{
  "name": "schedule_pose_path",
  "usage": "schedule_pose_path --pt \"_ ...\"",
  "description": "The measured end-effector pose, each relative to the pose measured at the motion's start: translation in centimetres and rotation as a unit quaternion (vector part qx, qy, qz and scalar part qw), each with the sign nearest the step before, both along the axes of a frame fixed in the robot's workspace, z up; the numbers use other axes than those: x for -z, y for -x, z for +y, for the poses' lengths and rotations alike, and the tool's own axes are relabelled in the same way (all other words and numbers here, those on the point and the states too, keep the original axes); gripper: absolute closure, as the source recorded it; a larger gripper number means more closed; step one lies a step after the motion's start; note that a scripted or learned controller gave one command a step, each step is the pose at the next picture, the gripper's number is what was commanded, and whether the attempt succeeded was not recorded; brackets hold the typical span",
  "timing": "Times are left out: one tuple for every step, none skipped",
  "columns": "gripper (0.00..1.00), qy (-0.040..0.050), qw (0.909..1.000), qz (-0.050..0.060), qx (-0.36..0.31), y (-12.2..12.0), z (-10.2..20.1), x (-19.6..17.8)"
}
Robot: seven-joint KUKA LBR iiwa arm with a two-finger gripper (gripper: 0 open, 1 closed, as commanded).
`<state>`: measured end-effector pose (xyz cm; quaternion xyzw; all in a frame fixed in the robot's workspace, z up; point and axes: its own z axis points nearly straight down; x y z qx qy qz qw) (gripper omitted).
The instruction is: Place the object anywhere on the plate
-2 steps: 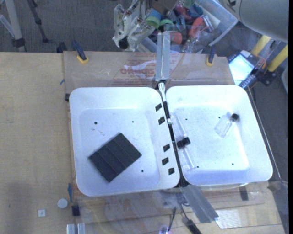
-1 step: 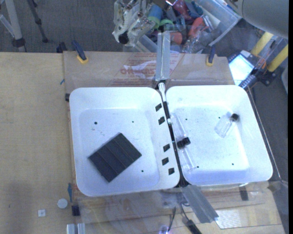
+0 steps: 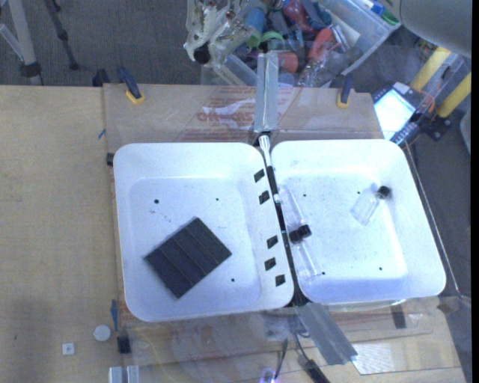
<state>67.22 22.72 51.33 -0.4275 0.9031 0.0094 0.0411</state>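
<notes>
1. Nearest edge of the bench: a small round disc (image 3: 101, 332) and a small square piece (image 3: 68, 348) lie loose on the wood, well apart from both bins. Judged to be no part of the task.
2. Left bin (image 3: 131, 295): the plate (image 3: 187, 256), a dark ribbed square, lies flat on the bin floor, turned corner-on. Its top is bare, so a drop anywhere on it should serve.
3. Right bin (image 3: 430, 280): a clear bottle with a black cap (image 3: 299, 238) lies on its side hard against the wall next to the divider. It probably rolled to rest there, and the wall would crowd a grasp.
4. Further back in the right bin, a second clear capped bottle (image 3: 369, 204) lies tilted in open floor, well apart from the first and from the plate. Which bottle is the task's object cannot be told. Neither is on the plate, so the placing is not yet done.
5. Far edge: orange clamps (image 3: 133, 93) pin the bin board to the bench, presumably to stop it shifting. A tub of mixed coloured items (image 3: 299, 34) stands behind.
6. Far right corner: a grey part of the arm (image 3: 441, 19) sits clear of both bins. How the jaws stand, and whether they hold anything, cannot be told.
</notes>
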Motion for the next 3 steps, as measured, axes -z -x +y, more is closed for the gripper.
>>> schedule_pose_path --pt "1.00 -0.0041 1.0000 -0.005 0.001 -0.1 0.0 -1.3" --pt "1.00 -0.0082 0.9999 -0.009 0.002 -0.1 0.0 -2.6" --pt "1.00 -0.0123 0.9998 -0.014 0.004 -0.2 0.0 -3.8"
